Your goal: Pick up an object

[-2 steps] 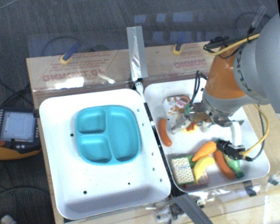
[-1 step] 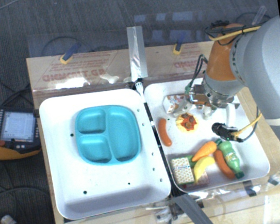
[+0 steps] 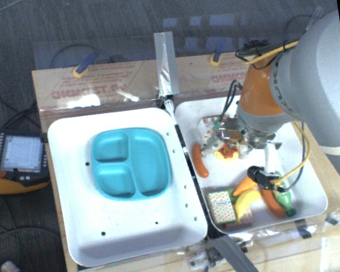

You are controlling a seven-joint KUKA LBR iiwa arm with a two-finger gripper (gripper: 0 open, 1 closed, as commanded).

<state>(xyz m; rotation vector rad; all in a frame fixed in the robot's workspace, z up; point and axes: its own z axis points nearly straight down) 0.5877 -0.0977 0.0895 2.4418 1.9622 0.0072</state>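
Clutter is the hazard: gripper (image 3: 227,144), fingers' state impossible to tell, hangs over small orange toy (image 3: 227,151) in right bin (image 3: 319,205); hot dog (image 3: 200,160) at nine o'clock could get knocked.

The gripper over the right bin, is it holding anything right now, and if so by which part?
Cannot be told. The gripper is low in the right bin over some small red and white items, but no object is clearly seen held.

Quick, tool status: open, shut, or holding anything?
Tool: low in the right bin, over small toys; open or shut cannot be told, and no grasp is visible.
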